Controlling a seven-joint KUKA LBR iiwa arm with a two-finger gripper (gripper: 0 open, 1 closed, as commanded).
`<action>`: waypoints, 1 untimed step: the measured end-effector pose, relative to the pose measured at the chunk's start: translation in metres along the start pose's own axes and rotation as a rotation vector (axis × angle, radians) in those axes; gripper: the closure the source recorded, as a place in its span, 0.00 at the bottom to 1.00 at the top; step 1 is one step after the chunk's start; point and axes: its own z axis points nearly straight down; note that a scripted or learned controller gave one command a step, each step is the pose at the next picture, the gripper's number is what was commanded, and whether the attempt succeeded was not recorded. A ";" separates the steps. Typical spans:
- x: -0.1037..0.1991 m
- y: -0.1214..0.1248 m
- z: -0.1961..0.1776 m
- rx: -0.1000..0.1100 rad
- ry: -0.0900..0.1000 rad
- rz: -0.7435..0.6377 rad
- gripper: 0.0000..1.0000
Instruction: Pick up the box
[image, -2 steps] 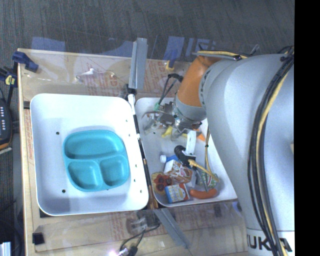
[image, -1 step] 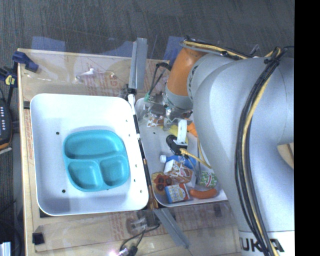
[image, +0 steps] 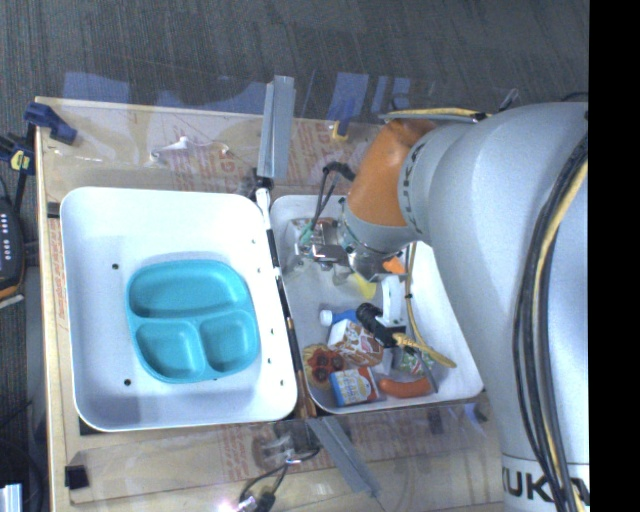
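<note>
A small blue and red box (image: 352, 386) lies at the near edge of the right bin (image: 452, 340), beside a brown patterned packet (image: 357, 347). My gripper (image: 318, 242) hangs over the far left part of that bin, well behind the box and apart from it. The grey wrist with its orange band (image: 385, 180) covers the bin's far right corner.
Around the box lie a red sausage-shaped toy (image: 405, 387), a white bottle with a blue cap (image: 338, 322), a black piece (image: 370, 320) and a yellow strip (image: 428, 351). The left bin (image: 90, 300) holds a turquoise divided tray (image: 190, 318). A metal rail (image: 275, 125) stands behind the bins.
</note>
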 end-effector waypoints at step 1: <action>-0.001 0.044 0.002 0.019 0.005 -0.103 0.00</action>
